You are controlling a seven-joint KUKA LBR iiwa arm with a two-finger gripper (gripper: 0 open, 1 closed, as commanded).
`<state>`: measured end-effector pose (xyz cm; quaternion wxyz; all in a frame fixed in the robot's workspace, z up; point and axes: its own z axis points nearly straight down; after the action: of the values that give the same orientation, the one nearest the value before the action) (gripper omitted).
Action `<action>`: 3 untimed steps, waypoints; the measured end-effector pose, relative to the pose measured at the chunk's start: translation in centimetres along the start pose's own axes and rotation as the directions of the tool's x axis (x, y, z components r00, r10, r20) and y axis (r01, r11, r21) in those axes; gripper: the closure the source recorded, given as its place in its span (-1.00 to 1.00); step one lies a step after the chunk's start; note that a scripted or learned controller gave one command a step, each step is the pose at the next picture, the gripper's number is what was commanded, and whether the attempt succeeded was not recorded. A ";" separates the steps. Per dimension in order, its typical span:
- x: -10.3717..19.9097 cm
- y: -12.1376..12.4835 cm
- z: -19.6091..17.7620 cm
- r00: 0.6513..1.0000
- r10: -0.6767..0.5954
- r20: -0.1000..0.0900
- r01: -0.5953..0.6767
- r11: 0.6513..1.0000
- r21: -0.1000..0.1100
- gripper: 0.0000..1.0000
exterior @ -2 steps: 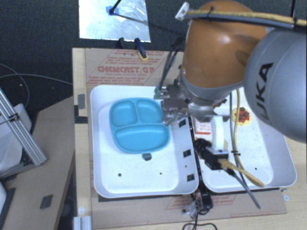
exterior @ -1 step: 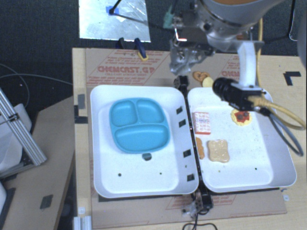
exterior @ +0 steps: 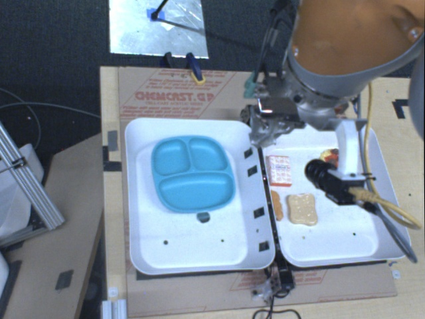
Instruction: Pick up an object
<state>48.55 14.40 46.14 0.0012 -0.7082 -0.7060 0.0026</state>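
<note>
My gripper hangs over the far left corner of the right bin, close to the divider between the bins. Just in front of it lies a red-and-white packet. Nearer the front, a slice of toast rests on the bin floor, with a small orange-brown piece to its left. A red and yellow object peeks out from behind the arm's black attachment. I see nothing held in the gripper.
The left bin holds a blue divided plate with a small dark object at its front edge. Cables and a yellow hose trail over the right bin's right side. The grey and orange arm body covers the bin's far part.
</note>
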 end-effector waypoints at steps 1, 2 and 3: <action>-6.4 0.2 1.8 1.000 0.002 -0.001 -0.003 1.000 -0.007 1.00; 3.1 0.0 6.1 1.000 -0.015 -0.003 0.015 1.000 -0.004 1.00; 0.7 0.1 -4.2 1.000 -0.006 -0.007 0.006 1.000 -0.019 1.00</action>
<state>48.71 15.08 50.32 -0.0032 -0.7062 -0.7080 -0.0067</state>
